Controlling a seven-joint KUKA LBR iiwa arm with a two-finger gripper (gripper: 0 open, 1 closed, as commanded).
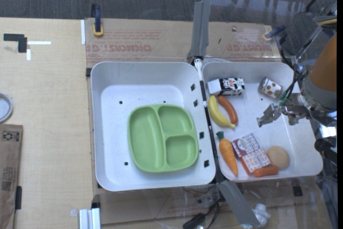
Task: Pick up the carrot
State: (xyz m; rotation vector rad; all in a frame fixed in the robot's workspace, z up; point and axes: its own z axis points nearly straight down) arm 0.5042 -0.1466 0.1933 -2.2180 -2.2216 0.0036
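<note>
one gap is deciding the coming move: the carrot is lying in the right bin, hard against that bin's left wall and toward its near edge, while the gripper is hanging over the middle of the same bin, so the carrot is sitting down and to the left of the tool in the camera view, near but clearly apart from it. the carrot's long axis is running almost along the left wall, its green-topped thick end pointing up toward the banana and its thin tip pointing down toward the near rim. the arm is reaching in from the right, so the tool would probably be crossing most of the bin's width to arrive above it. whether the tool is spread or closed is not something the view is making clear; its tip is reading as a small grey tangle, and nothing is showing between its ends. the snack packet is lying just beside the carrot on its right, and the wall is crowding it on the left, so a grasp across the short axis is looking tight on both sides; closing near the thicker upper half is seeming like the safer choice, judging from how things are lying.
</note>
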